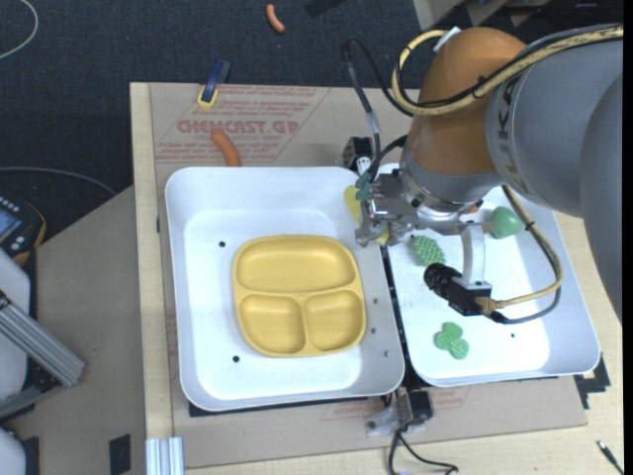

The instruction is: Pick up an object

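Green is the colour to go for. A small bumpy green plastic toy (428, 249) lies in the right white bin (554, 349), just under the grey arm's tool (420, 234). The tool hangs low over it, near the wall the two bins share. I cannot tell how the tool is set, because the big orange and grey wrist (465, 97) hides it from above.

To do this step well, I think the tool should come straight down around the bumpy toy, staying off the bin wall and the black cable (465, 293).

The right white bin also has a small green leaf-shaped toy (452, 339) nearer the front than the bumpy toy, and a round pale green toy (503, 223) further right. The left white bin (193, 265) holds a yellow plastic plate with three parts (297, 293).
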Motion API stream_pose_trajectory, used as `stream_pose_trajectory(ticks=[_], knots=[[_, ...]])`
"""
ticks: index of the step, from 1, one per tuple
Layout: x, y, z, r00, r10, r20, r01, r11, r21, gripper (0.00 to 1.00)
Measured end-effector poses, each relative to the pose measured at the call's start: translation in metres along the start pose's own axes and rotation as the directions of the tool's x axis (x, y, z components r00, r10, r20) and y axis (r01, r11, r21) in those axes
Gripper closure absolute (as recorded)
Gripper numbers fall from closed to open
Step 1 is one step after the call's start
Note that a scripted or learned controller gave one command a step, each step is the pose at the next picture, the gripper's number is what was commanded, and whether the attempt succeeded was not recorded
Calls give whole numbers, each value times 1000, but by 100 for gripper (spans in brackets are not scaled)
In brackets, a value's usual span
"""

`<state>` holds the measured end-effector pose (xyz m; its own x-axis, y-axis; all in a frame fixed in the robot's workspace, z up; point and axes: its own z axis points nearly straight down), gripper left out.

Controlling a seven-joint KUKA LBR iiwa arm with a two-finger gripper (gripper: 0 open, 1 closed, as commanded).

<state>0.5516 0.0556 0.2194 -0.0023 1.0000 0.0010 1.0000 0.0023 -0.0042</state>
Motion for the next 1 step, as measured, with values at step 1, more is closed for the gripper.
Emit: stream_pose_trajectory(ticks=[1], knots=[[13,0,2,1000,1,0,-1,1000,0,100]])
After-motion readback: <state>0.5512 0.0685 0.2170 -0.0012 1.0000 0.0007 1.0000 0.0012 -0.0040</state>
